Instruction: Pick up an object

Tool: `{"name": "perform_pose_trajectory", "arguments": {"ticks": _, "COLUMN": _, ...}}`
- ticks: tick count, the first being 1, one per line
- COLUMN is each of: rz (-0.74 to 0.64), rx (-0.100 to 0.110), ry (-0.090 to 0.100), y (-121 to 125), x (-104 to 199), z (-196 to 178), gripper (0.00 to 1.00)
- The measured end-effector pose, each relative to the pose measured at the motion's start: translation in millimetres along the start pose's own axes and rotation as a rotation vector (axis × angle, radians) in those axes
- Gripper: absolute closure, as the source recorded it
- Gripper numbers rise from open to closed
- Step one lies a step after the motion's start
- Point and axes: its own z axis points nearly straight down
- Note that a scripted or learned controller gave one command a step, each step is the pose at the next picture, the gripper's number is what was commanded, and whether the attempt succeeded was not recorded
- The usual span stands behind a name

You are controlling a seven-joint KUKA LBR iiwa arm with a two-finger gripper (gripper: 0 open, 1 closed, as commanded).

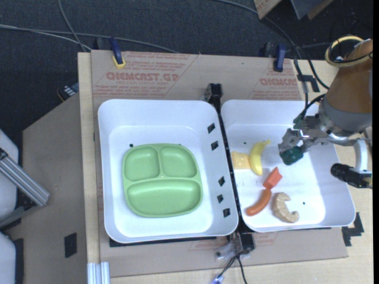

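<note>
My gripper (292, 148) hangs over the upper right part of the right bin (331, 215), reaching in from the right. A small dark green object (291, 155) sits between its fingertips, and the fingers are shut on it. To its left in the same bin lie a yellow banana (257, 157) and a pale yellow block (239, 160). Below the gripper are a red piece (272, 177), an orange carrot-like stick (258, 204) and a tan curved pastry (284, 207).
The left bin (112, 129) holds a light green divided plate (161, 179). A black divider with clips (220, 152) runs between the bins. Bare white floor lies at the right bin's top left and far right.
</note>
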Motion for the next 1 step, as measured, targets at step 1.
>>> {"name": "perform_pose_trajectory", "arguments": {"ticks": 1, "rz": 0.001, "rx": -0.001, "ry": 0.0, "y": 2.0, "x": -0.1, "z": -54.4, "gripper": 1.0}}
